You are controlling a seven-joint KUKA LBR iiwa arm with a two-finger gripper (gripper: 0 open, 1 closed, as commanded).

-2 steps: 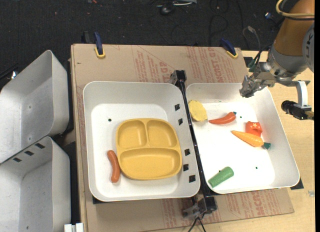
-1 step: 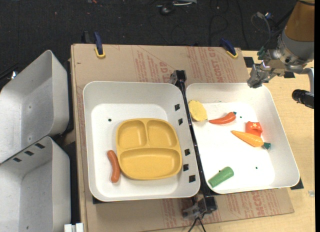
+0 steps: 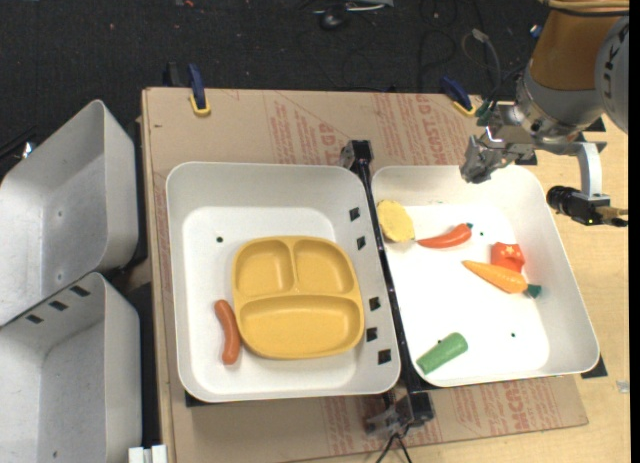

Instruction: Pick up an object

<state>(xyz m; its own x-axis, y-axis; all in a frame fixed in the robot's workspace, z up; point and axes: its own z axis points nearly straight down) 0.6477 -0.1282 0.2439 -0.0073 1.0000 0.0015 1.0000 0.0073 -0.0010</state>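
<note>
We saw the brown cardboard-topped bench (image 3: 300,121) over a dark, cable-strewn floor (image 3: 300,41). The end effector (image 3: 478,169) hovered above the right shallow white plastic bin's (image 3: 560,351) far rim; we could not tell its state. In that bin lay an orange plastic carrot (image 3: 495,275), beside a red pepper (image 3: 507,254).
</note>
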